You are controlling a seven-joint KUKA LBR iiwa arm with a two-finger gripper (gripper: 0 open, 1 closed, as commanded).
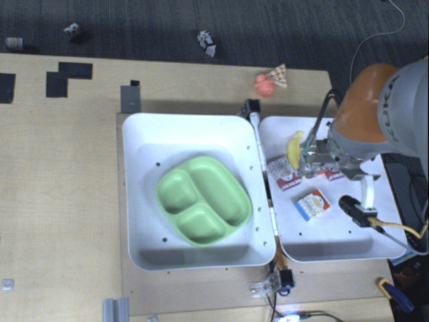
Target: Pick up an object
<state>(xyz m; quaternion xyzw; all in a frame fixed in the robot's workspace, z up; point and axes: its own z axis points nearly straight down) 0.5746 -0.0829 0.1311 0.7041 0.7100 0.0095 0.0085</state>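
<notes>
Right, gripper [315, 163] low among the right bin [335, 243] items, grip impossible to tell, nothing lifted yet.

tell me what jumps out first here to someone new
A green tray with three compartments lies in the left bin. The grey arm with its orange band reaches over the right bin, its hand low among a banana and small packets.
</notes>
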